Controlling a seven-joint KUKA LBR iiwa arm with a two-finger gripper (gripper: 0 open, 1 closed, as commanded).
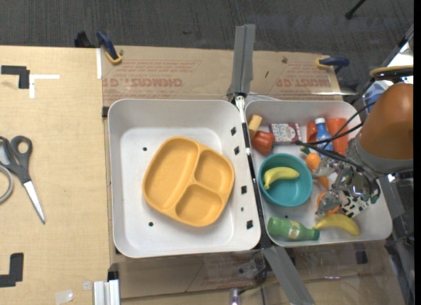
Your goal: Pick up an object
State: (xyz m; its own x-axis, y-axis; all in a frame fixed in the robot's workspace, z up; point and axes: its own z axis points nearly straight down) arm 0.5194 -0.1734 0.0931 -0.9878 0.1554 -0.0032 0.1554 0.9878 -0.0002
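Right bin (368, 110) is crowded; left bin (125, 179) has a yellow divided plate (189, 182). The claw (342, 195) is down at about 4 o'clock in the right bin, over a black-and-white spotted toy (358, 204), touching or just above it, can't say which. Whether it's wide or narrow: cannot tell, too much metal and cable clutter.

Just below, at 5 o'clock, a banana (339, 223); a second banana (279, 175) sits in the teal bowl (286, 192). Green bottle (293, 230) lies along the bin's near edge.

Likely target is the spotted toy: looks small, light, probably soft. Grip across its narrow middle. The banana beside it is smooth plastic, likely slippery and curved; take it mid-body.
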